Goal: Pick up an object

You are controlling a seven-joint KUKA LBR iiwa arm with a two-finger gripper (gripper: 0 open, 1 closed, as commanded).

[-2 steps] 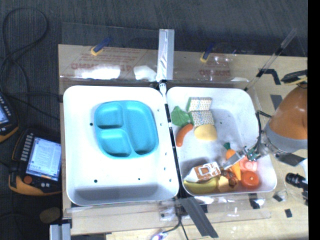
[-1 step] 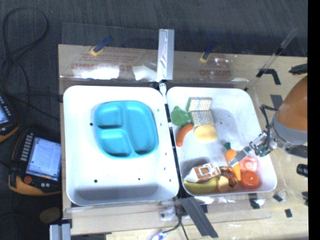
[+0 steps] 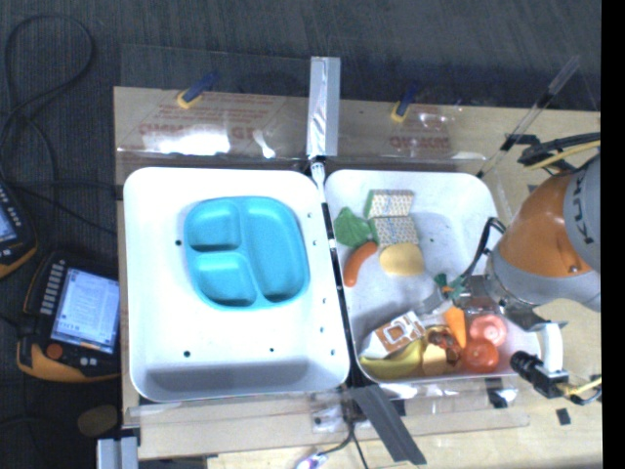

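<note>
The hand (image 3: 467,306) hangs low over the right bin's (image 3: 459,186) near corner, just above a tomato (image 3: 480,355) and small carrot (image 3: 455,320). Whether it is spread or pinching cannot be told.

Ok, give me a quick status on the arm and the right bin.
End effector low in right bin, over the toy pile. Nothing seen held. Carrot, banana and tomato crowd close. Blue tray alone in left bin.
</note>
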